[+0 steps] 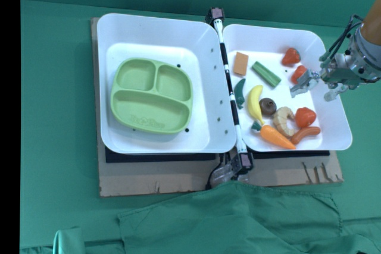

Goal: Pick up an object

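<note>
Taking the right bin [333,128] as the landmark: at its near edge lay an orange carrot [277,137], with a sausage [305,134] beside it toward the right wall. Just behind these sat a pale shrimp-like piece [285,118] and a red tomato [305,116]. Nearer the bin's middle were a yellow banana [255,103] and a small brown round piece [268,106], with a dark green pepper [239,93] against the left wall. Farther back lay a green stick [265,74], an orange block [240,63] and two red strawberries, one [299,74] just ahead of the other [291,56] at the far side.

The claw [315,87] hung over the bin's right side, close to the nearer strawberry. Its two fingers looked parted, one toward the strawberry and one toward the right wall, with nothing between them. By my reading nothing had been lifted; choosing, closing and raising all remained. Left of the bin, a green divided plate [152,95] rested in the other bin [119,33] on the green surface [53,128].
</note>
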`<state>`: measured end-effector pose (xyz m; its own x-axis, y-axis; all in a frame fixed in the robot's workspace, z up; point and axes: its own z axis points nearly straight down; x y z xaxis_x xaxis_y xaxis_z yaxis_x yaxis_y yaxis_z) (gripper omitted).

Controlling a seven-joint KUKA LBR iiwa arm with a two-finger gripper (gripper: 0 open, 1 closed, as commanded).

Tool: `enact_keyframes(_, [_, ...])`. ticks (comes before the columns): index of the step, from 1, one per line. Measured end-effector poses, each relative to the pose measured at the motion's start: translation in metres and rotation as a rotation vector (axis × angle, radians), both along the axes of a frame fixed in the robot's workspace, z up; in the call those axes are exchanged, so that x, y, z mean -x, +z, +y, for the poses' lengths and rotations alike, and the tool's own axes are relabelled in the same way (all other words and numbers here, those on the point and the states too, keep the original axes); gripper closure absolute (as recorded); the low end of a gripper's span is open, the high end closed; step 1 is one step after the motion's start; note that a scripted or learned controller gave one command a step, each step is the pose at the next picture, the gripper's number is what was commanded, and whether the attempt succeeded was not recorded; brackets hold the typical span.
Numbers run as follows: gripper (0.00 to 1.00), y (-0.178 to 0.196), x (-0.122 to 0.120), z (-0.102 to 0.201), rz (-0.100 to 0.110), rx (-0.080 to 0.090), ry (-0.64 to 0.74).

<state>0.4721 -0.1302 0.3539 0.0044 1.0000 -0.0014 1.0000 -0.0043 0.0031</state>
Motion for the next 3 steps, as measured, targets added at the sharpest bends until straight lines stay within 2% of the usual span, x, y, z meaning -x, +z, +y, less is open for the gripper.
enact_keyframes(1, [0.00, -0.070, -0.062, -0.046, 0.002, 0.002, -0.002])
enact_keyframes(2, [0.00, -0.132, -0.119, -0.058, -0.002, 0.003, 0.002])
enact_keyframes(3, [0.00, -0.165, -0.185, -0.058, -0.001, 0.003, -0.001])
